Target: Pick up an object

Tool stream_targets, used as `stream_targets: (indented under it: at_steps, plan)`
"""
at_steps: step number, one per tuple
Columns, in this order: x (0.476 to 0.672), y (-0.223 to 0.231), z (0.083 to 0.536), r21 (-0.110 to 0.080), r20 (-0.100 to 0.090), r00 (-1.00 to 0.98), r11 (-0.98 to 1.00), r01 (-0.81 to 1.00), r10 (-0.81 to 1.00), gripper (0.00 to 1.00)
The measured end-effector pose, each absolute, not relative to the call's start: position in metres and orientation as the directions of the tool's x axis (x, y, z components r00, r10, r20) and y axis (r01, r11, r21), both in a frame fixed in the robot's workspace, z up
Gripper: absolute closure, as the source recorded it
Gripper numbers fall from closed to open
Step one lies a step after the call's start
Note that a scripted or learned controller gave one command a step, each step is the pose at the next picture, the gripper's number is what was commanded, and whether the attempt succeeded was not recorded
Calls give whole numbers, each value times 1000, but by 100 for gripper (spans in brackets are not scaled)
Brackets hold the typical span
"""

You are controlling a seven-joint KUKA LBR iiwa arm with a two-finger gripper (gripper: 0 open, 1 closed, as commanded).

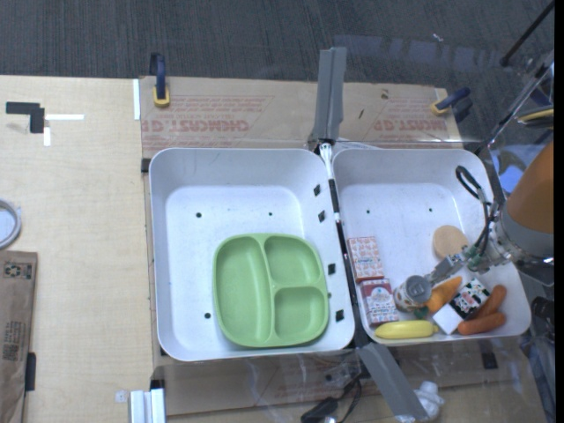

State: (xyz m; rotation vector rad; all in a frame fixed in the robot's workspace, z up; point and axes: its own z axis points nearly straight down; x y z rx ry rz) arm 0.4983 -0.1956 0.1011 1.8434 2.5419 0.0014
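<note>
Arm [538,205] cut by right edge

A green divided plate [270,289] lies in the left bin [167,236]; two clamps [159,79] grip the cardboard sheet [238,117].

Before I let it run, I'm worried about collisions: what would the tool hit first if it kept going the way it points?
Probably the orange carrot just under the tool; depth is unclear from above.
</note>
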Motion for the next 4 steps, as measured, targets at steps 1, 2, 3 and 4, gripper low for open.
stream_targets:
  at_steps: [1, 2, 3, 4]
  plan:
    - [499, -196, 110, 2, -1, -308, 308, 951, 951, 100]
    - [499, -196, 110, 2, -1, -308, 308, 951, 951, 0]
    - [479, -185, 92, 2, -1, -336, 336, 942, 942, 0]
    - [479, -216, 92, 2, 2, -333, 333, 943, 943, 0]
